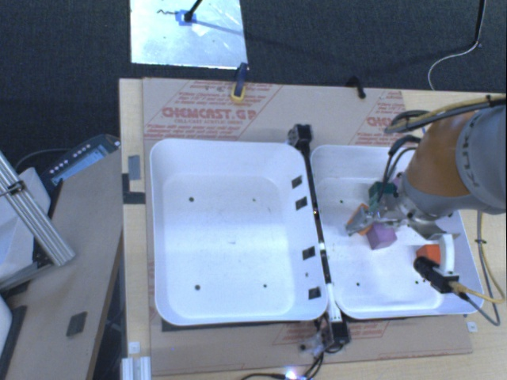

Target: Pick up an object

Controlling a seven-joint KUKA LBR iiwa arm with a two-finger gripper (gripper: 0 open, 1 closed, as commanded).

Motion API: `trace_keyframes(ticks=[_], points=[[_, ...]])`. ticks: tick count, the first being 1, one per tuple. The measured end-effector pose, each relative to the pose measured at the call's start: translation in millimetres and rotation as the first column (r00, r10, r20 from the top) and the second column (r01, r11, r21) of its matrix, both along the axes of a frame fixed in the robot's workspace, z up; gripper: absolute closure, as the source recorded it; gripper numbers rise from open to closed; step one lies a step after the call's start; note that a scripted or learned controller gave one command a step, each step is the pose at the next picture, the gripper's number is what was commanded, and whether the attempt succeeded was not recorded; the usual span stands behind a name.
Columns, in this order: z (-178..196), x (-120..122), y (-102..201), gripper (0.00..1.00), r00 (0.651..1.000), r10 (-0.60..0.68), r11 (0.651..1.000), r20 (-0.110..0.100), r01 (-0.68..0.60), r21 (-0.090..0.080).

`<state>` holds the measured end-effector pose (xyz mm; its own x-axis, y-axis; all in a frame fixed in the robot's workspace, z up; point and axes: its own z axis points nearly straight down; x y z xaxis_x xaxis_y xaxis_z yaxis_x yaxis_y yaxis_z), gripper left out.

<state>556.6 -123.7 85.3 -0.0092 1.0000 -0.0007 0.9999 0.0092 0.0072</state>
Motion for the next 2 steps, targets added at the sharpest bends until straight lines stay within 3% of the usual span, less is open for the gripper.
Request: trace_keyframes(ticks=[1,2], points=[[11.0,-2.4,-3.3,1.0,1.0,-0.005,1.0,-0.002,0.005,-0.001],[124.6,-7.2,79.1,1.0,1.0,0.004,1.0,0.004,-0.004,0.004]])
